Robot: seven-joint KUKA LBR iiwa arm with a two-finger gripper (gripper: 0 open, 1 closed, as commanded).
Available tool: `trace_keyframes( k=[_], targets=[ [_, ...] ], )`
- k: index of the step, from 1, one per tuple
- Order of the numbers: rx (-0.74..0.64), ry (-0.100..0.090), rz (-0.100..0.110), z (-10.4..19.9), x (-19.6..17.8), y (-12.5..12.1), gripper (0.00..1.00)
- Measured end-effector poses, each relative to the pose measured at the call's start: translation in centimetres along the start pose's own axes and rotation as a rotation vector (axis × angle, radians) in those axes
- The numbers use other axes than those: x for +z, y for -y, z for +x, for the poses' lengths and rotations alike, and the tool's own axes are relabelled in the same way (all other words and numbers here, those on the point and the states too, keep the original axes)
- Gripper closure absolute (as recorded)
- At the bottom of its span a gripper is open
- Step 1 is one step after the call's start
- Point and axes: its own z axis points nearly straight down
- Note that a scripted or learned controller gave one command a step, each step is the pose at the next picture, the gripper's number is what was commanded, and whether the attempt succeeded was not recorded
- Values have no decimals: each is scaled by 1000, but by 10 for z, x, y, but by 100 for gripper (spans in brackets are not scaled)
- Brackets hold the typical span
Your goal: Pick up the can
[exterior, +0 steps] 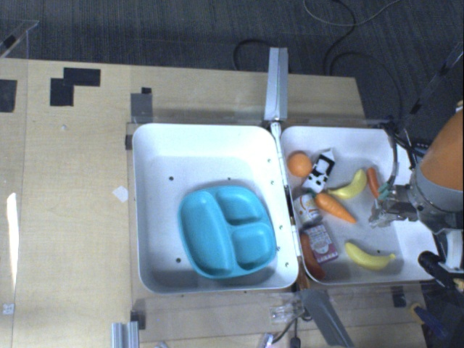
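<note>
The can (309,207) is small, with a pale label marked in green and red. It lies against the left wall of the right bin (406,272), beside a carrot (335,206). Just below the can rests a dark red, can-like object (320,243). My gripper (384,214) hangs over the right half of that bin, roughly a hand's width right of the can and apart from it. Nothing shows held in it. The grey arm with its orange band (442,162) comes in from the right edge.
The right bin also holds an orange (299,164), a black-and-white carton (320,171), a banana (349,186), a second carrot (373,182) and another banana (369,257) below the gripper. A blue divided plate (226,230) sits in the left bin (152,194).
</note>
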Motion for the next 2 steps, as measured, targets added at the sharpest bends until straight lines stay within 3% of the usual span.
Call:
trace_keyframes(
  k=[1, 2],
  targets=[
    [389, -3, -4, -19, 75, -3, 100],
    [677, 0, 1, 0, -11, -7, 100]
  ],
)
